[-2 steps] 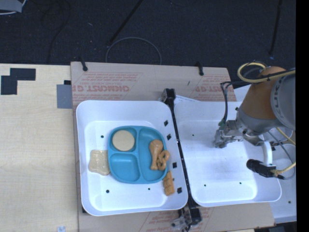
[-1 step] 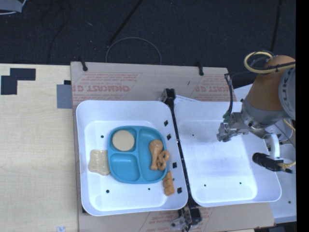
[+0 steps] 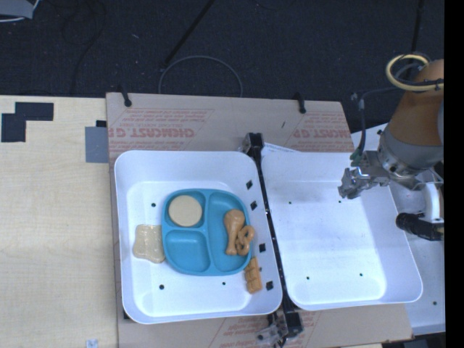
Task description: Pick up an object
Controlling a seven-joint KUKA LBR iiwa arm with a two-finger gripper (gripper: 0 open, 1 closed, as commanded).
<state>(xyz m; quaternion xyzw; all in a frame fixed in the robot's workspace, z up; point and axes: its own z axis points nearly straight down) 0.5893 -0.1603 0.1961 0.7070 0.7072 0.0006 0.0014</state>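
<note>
In the left bin lies a blue divided plate. A round beige cookie rests in its upper left section and a tan pretzel-shaped piece in its right section. A pale slice of bread lies on the bin floor just left of the plate. A small orange-brown piece sits by the plate's lower right corner. My gripper hangs over the right bin's upper right part, far from all these objects, with nothing seen between its fingers.
The right bin has a bare white floor. A black divider rail runs between the two bins. Cardboard lies under both bins, and a pale wooden bench top spreads to the left.
</note>
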